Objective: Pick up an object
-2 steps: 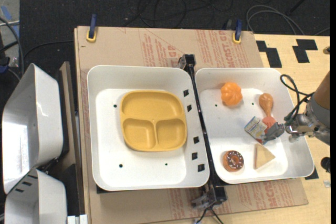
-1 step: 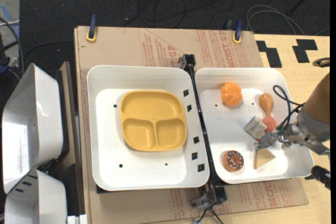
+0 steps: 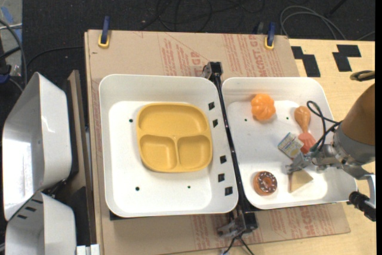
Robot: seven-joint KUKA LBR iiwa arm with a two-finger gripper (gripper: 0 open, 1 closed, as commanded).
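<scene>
The left bin (image 3: pixel 113 146) holds one yellow divided plate (image 3: pixel 175 136), lying flat near the bin's middle, with bare white floor on every side of it and the widest free strip along the near edge. A black divider (image 3: pixel 225 140) runs between the two bins, where their rims meet.

In the right bin (image 3: pixel 316 89), taking the divider as the mark: a chocolate doughnut with sprinkles (image 3: pixel 265 183) lies closest to it, near the front rim, with open floor between it and the divider. An orange fruit (image 3: pixel 262 107) sits farther back, also near the divider, clear on all sides. Farther right, a small grey block (image 3: pixel 289 144) lies in the middle, touching or just beside a red piece (image 3: pixel 307 141). A drumstick-shaped toy (image 3: pixel 302 116) lies just behind them. A tan wedge (image 3: pixel 300 181) rests near the front rim, right of the doughnut.

The gripper (image 3: pixel 298 164) hangs low over the spot between the grey block and the wedge. Whether its fingers are open or closed cannot be told, and nothing is seen between them. The arm (image 3: pixel 361 128) covers the bin's right edge.
</scene>
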